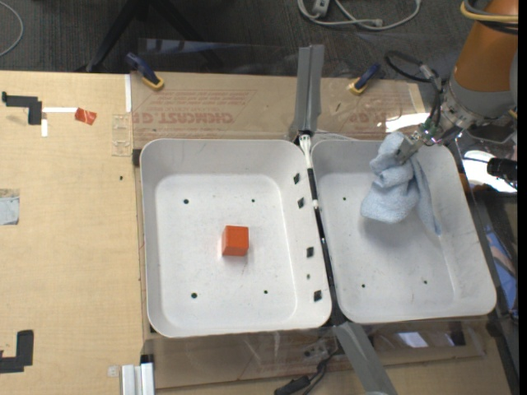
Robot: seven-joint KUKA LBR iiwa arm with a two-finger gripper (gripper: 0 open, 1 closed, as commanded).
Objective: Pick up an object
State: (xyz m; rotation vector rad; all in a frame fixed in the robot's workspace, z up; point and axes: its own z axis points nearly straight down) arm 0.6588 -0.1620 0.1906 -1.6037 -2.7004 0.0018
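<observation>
From the fixed camera above the bench, two shallow white bins sit side by side in the middle of the frame. The left bin (165, 220) holds one small orange-red block (235, 241), resting flat near the middle of its floor, slightly toward the lower part. The right bin (461, 295) holds a pale blue-grey cloth (394, 192) in its upper half, toward the upper right of the frame.

The cloth is soft and crumpled, bunched into rounded folds at its lower end, with a thinner strip trailing down along its right side. Its top end is drawn up toward the gripper (418, 138), which sits at the upper right over the bin's far rim, at the end of the orange-banded arm (487, 48). The fingers appear pinched on the cloth's upper end, with fabric gathered at their tips.
</observation>
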